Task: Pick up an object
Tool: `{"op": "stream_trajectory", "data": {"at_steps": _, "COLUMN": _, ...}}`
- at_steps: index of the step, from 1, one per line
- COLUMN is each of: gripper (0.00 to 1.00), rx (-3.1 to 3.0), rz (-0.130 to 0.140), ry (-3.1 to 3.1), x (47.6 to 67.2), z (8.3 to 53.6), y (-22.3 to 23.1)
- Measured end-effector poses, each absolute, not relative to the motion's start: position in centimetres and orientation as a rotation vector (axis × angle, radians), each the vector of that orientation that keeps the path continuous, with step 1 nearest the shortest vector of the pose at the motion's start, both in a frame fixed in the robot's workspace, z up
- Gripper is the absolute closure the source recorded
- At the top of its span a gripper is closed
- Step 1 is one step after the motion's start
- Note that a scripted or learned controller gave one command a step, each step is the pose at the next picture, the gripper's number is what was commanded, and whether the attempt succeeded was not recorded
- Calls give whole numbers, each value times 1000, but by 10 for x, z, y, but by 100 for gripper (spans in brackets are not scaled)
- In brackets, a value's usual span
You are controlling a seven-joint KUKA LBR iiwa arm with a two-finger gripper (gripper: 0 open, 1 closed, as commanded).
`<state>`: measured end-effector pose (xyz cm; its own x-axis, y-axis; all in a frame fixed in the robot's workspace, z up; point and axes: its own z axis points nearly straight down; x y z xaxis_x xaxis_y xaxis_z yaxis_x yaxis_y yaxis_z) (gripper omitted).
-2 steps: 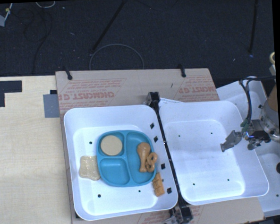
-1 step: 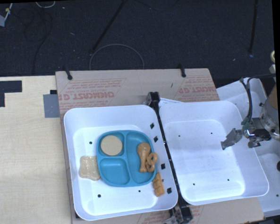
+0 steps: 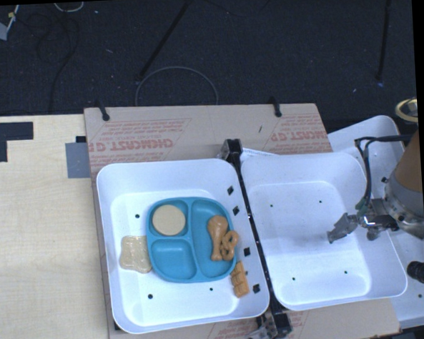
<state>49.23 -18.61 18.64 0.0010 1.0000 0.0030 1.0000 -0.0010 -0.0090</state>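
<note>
Gripper over the right bin, food items in the left

Gripper (image 3: 353,226) sits above the right side of the right bin (image 3: 313,295), reaching in from the right edge of the scene on the grey arm (image 3: 408,207). Its fingers look spread apart, one dark finger (image 3: 341,230) pointing left over the bin floor, and nothing shows between them.

In the left bin (image 3: 127,310) lies a blue divided tray (image 3: 180,264). A round tan cookie (image 3: 168,219) rests in the tray's far-left compartment. A brown pretzel-like piece (image 3: 222,238) lies in the right compartment. A pale bread-shaped piece (image 3: 135,254) sits on the bin floor, touching the tray's left edge. A small orange-brown chunk (image 3: 239,279) lies on the bin floor just beside the tray's near-right corner, close to the divider between the bins.

All these items are well apart from the gripper.
</note>
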Motion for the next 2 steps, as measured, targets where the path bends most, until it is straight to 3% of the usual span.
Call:
{"op": "stream_trajectory", "data": {"at_steps": 1, "gripper": 0, "rx": -2215, "rz": 6, "ry": -2215, "x": 491, "z": 122, "y": -187}}
{"op": "stream_trajectory", "data": {"at_steps": 2, "gripper": 0, "rx": -2220, "rz": 2, "ry": -2218, "x": 491, "z": 86, "y": -186}}
